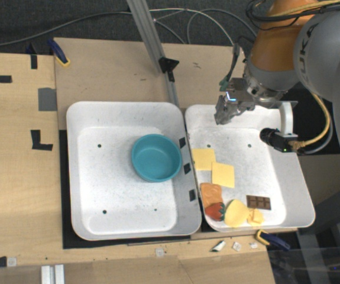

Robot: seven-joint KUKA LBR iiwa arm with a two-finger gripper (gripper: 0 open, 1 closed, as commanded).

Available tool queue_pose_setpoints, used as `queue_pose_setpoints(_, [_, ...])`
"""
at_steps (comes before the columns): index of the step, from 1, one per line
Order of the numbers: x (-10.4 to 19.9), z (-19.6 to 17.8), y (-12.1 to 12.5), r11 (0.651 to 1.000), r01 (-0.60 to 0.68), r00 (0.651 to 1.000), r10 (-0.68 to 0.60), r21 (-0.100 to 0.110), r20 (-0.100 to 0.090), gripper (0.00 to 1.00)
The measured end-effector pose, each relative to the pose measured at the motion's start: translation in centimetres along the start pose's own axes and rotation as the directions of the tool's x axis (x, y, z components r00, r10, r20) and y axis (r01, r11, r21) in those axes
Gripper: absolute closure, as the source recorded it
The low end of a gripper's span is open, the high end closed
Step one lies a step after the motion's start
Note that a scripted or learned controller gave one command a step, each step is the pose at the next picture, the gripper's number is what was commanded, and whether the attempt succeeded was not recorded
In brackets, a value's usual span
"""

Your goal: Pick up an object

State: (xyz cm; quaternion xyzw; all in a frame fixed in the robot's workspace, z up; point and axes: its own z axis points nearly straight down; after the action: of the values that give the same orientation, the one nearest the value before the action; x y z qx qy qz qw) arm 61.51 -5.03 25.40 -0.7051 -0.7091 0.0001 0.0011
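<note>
Objects: flat pale yellow squares (204, 158) and (223, 174), an orange block (211, 191), a red piece (214, 211), a yellow rounded piece (236, 213) and a brown ridged bar (258, 203) are being shown lying clustered in the near half of the right bin (288, 176).
Contact: several pieces are being seen touching or overlapping; edges are hard to separate.
Gripper: the gripper (224, 116) is being held over the far left corner of the right bin, apart from the cluster; whether it is open or closed cannot be told.
Arm: the grey and orange arm (288, 34) is being cut off at the right.
Left bin: a smooth teal round bowl (155, 157) is being shown upright in the speckled white left bin (99, 188).
</note>
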Motion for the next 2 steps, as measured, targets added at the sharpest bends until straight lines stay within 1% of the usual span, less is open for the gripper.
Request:
queue_pose_setpoints(1, [4.0, -0.2, -2.4, 1.000, 0.000, 1.000, 0.000, 0.002, 0.000, 1.00])
queue_pose_setpoints(2, [7.8, 0.9, -5.2, 1.000, -0.002, 1.000, 0.002, 0.003, 0.001, 1.00])
